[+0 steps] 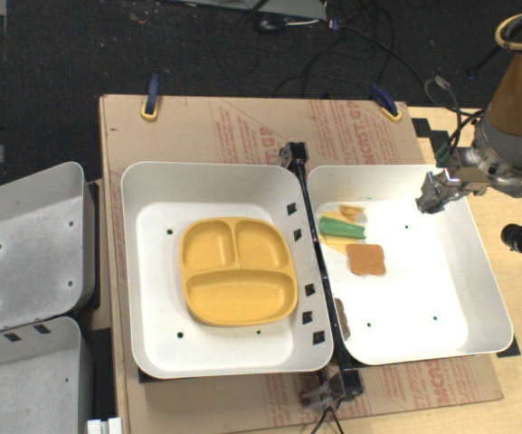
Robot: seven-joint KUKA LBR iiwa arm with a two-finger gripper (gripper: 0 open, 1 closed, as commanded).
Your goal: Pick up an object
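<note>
Tool [431, 194]: poised over the right bin's [441, 333] far edge; whether its grip is open or closed cannot be told. Green stick [343, 229], brown square [366, 259], small yellow piece [351, 212]: clustered well left of the tool. Risk: items touch, so a descent may nudge or catch two.

Red printed lettering on the cardboard sheet [242, 125], not legible

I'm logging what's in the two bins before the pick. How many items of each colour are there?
Yellow divided plate, left bin: 1
Green stick-shaped piece, right bin: 1
Brown square piece, right bin: 1
Small tan piece, right bin: 1
Total: 4
</note>
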